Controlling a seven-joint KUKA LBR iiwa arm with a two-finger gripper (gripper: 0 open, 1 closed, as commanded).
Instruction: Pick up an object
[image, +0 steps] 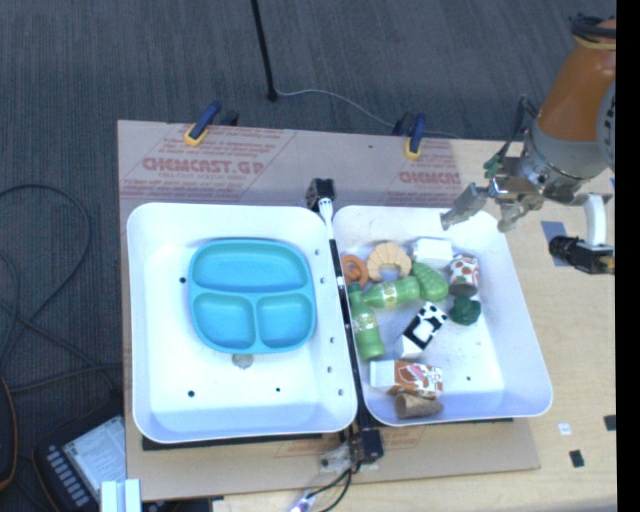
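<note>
My gripper (479, 216) hangs open over the far right corner of the right bin (520, 345), with nothing between its fingers. Below and left of it lies a cluster of small objects: a white block (432, 248), a tan pastry (390, 260), an orange ring (353, 268), a green bottle (395, 293), a red-and-white can (462, 270), a dark green lump (465, 311) and a black-and-white cube (428, 325). Nearer the front lie a second green piece (367, 336), a small white cube (383, 373) and a brown-and-white patterned item (418, 379).
The left bin (160, 385) holds a blue divided tray (252, 295) and a small grey bit (242, 360) at the tray's front edge. Both bins rest on a cardboard sheet (200, 160) held by two clamps. A black fitting (320, 192) sits at the far end of the divider.
</note>
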